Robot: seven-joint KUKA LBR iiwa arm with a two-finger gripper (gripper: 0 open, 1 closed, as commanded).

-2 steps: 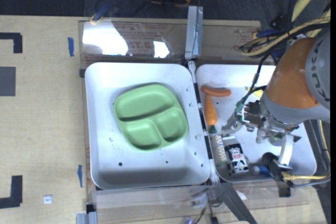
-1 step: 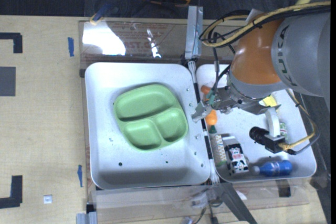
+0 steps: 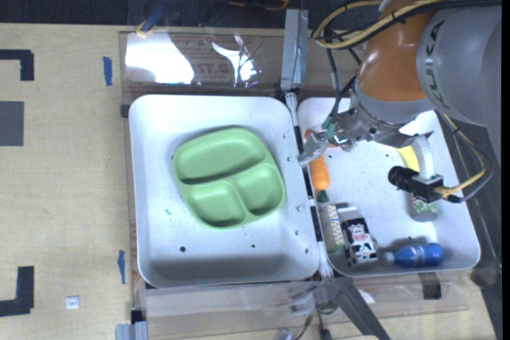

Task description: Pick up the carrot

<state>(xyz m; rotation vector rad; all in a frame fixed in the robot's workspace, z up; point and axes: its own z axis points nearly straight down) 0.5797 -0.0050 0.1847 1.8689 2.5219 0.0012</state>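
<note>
The carrot (image 3: 319, 173) lies in the right bin (image 3: 462, 247), close against its left wall, and we see its long axis running roughly up and down the camera view, one end toward the far side of the bench and the other toward the near side; which end is the tip we cannot tell. The gripper (image 3: 325, 138) sits just above the carrot's far end, near it, but we cannot tell how its pincer stands or whether it has hold of anything. Nearer us along the same wall lies a small printed packet (image 3: 355, 235), and a blue bottle (image 3: 417, 254) rests by the near rim. The left bin (image 3: 151, 171) holds a green divided tray (image 3: 229, 176).
</note>
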